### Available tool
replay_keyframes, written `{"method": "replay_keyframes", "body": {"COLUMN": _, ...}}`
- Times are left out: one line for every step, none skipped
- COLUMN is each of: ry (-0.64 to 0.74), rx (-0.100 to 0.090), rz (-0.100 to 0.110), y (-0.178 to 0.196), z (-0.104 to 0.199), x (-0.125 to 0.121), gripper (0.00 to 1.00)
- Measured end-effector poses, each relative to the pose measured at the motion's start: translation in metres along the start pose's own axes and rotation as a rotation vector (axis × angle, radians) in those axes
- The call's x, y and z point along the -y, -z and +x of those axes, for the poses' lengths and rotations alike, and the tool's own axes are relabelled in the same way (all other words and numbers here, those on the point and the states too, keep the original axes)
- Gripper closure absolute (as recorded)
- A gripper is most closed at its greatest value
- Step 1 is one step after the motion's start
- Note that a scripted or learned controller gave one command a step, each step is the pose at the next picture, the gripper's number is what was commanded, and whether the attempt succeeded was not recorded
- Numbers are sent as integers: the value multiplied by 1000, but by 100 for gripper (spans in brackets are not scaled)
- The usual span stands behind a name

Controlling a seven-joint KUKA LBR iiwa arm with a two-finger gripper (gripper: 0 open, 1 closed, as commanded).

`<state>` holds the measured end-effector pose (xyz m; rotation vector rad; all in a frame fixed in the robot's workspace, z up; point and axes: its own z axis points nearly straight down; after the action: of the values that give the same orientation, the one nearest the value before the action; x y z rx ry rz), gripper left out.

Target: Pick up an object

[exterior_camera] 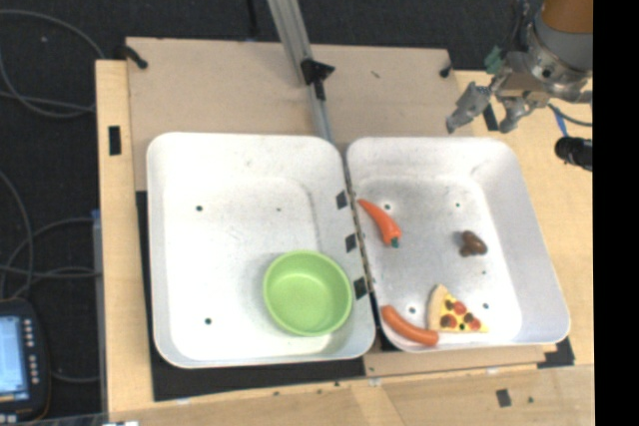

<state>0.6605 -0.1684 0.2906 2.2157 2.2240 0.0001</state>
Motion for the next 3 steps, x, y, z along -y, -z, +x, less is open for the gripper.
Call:
{"method": "replay_keyframes", "body": {"ry": 0, "rx": 1, "rz": 0, "y": 0, "z": 0, "x": 0, "gripper": 0}}
{"method": "replay_keyframes", "body": {"ry": -1, "rx": 2, "rz": 4, "y": -44, "z": -3, "x": -6, "gripper": 0}}
{"method": "replay_keyframes", "body": {"ry": -4, "rx": 2, "rz": 5, "y": -86, "z": -4, "x": -4, "gripper": 0}}
